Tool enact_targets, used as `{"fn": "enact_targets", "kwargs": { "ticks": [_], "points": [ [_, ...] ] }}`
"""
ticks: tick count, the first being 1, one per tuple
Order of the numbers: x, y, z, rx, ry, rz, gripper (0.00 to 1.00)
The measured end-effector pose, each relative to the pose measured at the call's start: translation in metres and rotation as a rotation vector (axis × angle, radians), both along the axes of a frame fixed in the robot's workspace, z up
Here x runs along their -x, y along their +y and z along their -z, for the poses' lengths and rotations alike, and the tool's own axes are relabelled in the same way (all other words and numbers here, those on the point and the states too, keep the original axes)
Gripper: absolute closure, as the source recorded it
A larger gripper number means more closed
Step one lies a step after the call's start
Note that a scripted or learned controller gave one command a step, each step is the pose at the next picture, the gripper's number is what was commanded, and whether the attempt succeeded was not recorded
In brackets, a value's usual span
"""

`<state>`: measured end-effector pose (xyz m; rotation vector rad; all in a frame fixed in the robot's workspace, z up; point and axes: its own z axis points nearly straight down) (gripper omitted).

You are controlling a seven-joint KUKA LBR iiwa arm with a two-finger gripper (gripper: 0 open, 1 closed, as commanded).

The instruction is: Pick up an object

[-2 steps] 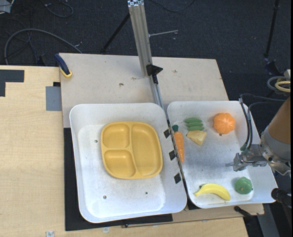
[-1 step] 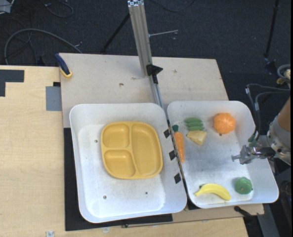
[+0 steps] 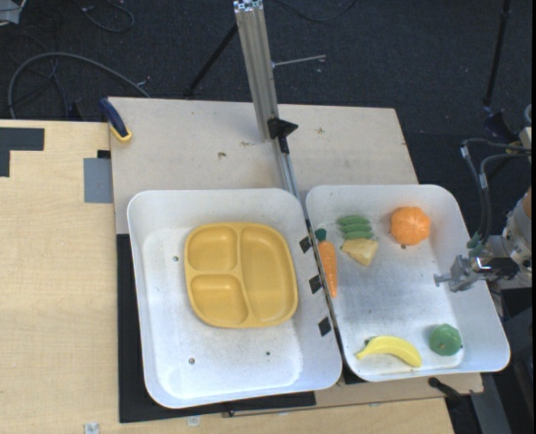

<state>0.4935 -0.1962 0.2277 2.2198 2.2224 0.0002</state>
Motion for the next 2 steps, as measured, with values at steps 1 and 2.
{"fn": "enact_targets", "kwargs": {
  "ticks": [1,2],
  "points": [
    [-0.024,0.056,0.004,-0.002,0.002,-0.004,1.00],
    [-0.038,0.098,-0.002,-0.001,0.003,-0.001,1.00]
  ]
}}
